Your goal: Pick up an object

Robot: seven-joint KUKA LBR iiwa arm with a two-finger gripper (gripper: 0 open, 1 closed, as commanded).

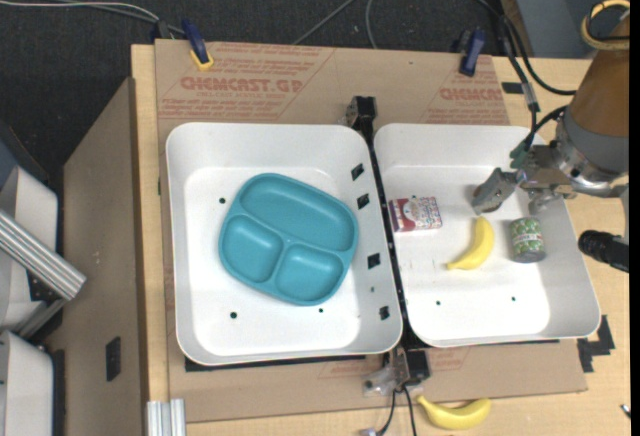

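Observation:
The right bin [470, 319] holds three things: a yellow banana [475, 246] near its middle, a small red-and-white packet [414, 214] to the left of it, and a small green-patterned can [527, 238] lying to the right. My gripper [518, 190] hovers over the bin's upper right part, just above the banana's top end and the can. Its grey fingers [491, 192] spread apart with nothing between them. The left bin [200, 324] holds a teal divided plate [288, 238].
Both bins sit on a cardboard sheet [250, 74] held by blue clamps [197, 46] at the back. A black divider bar [378, 224] runs between the bins. A second banana [455, 412] lies outside, below the right bin. Cables trail across the dark floor behind.

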